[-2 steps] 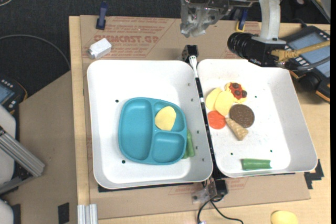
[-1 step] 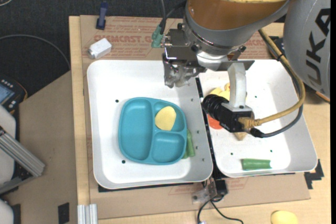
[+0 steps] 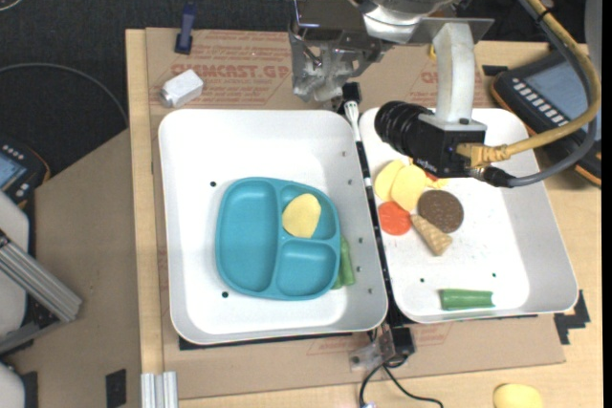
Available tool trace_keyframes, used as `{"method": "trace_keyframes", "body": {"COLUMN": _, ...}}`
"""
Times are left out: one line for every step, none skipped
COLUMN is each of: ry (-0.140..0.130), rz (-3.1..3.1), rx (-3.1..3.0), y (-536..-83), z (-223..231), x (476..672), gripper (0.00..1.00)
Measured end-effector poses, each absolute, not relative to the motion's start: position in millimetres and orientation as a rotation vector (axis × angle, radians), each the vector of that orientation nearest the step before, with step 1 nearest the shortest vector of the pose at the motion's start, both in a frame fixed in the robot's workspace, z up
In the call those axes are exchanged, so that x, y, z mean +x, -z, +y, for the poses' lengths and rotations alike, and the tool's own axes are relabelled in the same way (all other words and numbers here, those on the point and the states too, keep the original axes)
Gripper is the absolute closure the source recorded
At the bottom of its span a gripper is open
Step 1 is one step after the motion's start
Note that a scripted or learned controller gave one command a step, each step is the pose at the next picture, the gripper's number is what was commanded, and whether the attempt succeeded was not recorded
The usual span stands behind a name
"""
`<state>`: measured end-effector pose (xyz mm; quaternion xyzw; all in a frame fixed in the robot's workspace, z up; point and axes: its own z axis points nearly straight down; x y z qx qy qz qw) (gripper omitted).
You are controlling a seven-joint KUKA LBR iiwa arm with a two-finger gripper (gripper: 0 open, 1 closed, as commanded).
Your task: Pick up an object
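Note:
My gripper hangs over the cardboard just behind the back edge of the left bin, near the seam between the two bins. I see nothing held in it. In the left bin lies a teal divided plate with a yellow piece in its upper right compartment. A green strip lies along the plate's right edge. The right bin holds yellow slices, an orange-red piece, a round brown cookie, a tan cone and a green pod.
On the cardboard behind the left bin lie a white block and a small blue item. A dark handheld pad rests at the far right. A yellow object sits off the bench's front right corner.

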<state>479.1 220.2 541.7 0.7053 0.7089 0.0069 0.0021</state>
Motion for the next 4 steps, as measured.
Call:
{"method": "trace_keyframes", "body": {"ry": 0.028, "rz": 2.221, "rx": 2.230, "y": -379.7, "z": 202.7, "x": 485.9, "gripper": 1.00}}
{"method": "trace_keyframes", "body": {"ry": -0.031, "rz": 2.217, "rx": 2.214, "y": -544.9, "z": 208.4, "x": 504.0, "gripper": 1.00}}
{"method": "trace_keyframes", "body": {"ry": 0.028, "rz": 2.225, "rx": 2.228, "y": -387.5, "z": 203.7, "x": 476.5, "gripper": 1.00}}
{"method": "trace_keyframes", "body": {"ry": -0.004, "rz": 2.222, "rx": 2.221, "y": -406.6, "z": 204.9, "x": 479.4, "gripper": 1.00}}
